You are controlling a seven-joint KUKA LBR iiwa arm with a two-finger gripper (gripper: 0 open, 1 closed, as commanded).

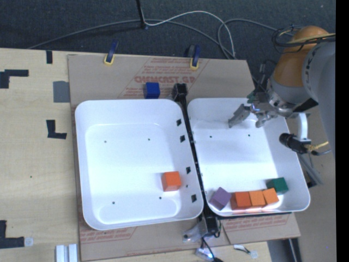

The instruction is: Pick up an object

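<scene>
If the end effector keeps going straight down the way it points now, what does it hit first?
Most likely the bare white floor of the right-hand shallow white bin. The end effector hangs over that bin's far part, fingers spread, apart from the blocks at the near edge. Depth is hard to judge.

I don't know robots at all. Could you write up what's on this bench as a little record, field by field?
Arm: grey, orange band, reaching in from the right
Gripper: open, holding nothing, above the right bin's far end
Left bin: one orange block near its front right
Right bin: purple block, two orange blocks, green block, lined along the front edge
Outside bins: blue block on the cardboard behind
</scene>
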